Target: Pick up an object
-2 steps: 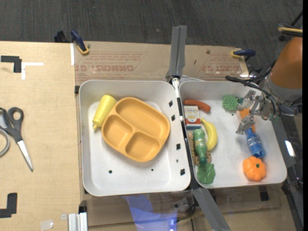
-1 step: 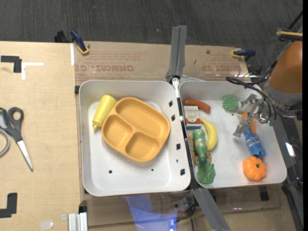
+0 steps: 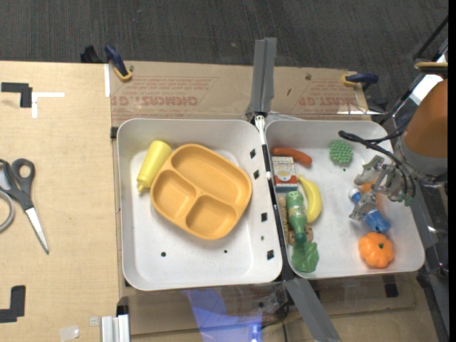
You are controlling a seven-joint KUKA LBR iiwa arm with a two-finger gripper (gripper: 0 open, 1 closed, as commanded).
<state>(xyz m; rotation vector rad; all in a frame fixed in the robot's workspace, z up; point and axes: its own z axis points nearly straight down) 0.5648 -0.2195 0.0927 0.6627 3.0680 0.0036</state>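
bins (image 3: 135, 262) 2 | scissors (image 3: 27, 199) 1 | banana (image 3: 311, 198) 1 | pumpkin (image 3: 375, 250) 1

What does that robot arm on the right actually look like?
The arm is grey with a rounded orange band above the wrist. Black cables loop alongside it. At its end sits the gripper, a small metallic grey assembly.

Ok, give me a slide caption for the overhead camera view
Gripper poised over the right bin beside a toy pumpkin.
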